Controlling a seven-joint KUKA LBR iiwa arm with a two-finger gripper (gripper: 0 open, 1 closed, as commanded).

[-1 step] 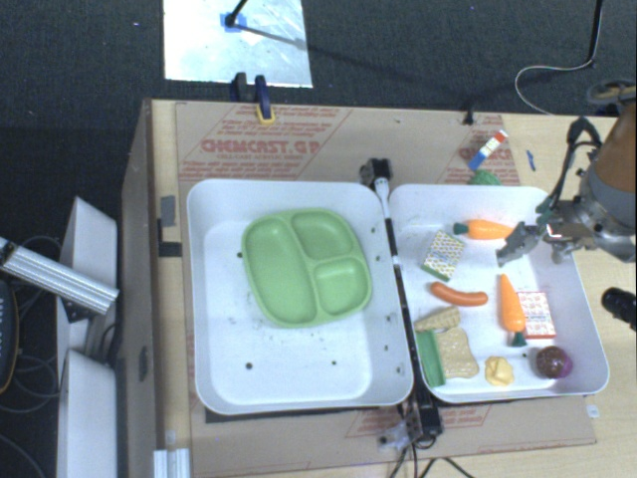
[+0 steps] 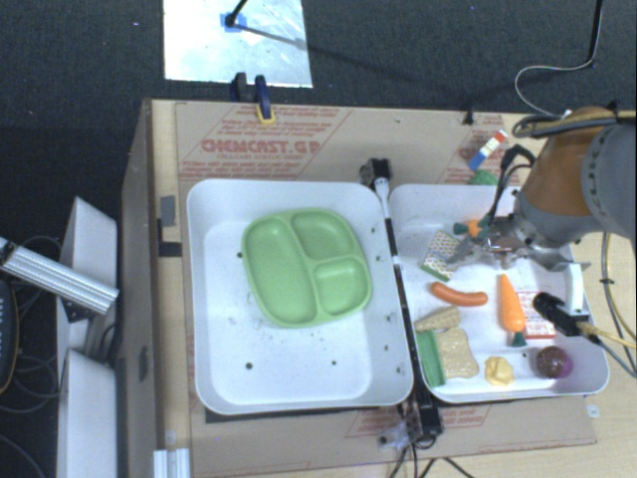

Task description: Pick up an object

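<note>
Brown board (image 2: 299, 137) on dark carpet (image 2: 70, 68) bears both bins; end effector (image 2: 476, 242) grip state unclear.

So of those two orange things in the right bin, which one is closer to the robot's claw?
The carrot, standing lengthwise with its green stub at the bottom, lies nearer the gripper. The sausage lies crosswise, further left.

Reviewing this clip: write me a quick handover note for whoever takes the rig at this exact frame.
Gripper: low in the right bin, by the patterned card; nothing seen between its fingers.
Right bin holds: hot dog, carrot, cracker, toast slice, green block, yellow piece, purple ball.
Left bin: green divided plate.
Done: nothing lifted. Left: grasp and raise one object.
</note>
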